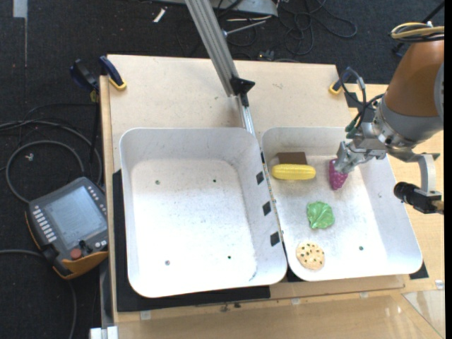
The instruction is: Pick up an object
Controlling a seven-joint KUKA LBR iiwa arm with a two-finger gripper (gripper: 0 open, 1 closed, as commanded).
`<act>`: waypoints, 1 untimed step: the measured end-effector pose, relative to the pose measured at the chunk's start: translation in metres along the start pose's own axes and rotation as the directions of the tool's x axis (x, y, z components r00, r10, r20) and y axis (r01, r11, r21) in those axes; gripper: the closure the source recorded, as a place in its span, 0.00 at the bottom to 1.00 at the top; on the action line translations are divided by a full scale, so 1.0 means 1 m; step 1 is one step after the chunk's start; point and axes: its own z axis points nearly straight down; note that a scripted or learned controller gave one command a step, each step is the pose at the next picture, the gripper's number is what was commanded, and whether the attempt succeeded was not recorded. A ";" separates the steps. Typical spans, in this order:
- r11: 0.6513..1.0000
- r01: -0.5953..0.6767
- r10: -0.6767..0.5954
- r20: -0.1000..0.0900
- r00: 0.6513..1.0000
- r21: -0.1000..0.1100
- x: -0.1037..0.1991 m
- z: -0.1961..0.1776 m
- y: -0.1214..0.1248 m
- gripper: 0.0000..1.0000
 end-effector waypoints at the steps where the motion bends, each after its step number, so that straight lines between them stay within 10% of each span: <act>1: 1.000 0.006 -0.006 -0.004 1.000 0.007 0.053 -0.005 -0.002 1.00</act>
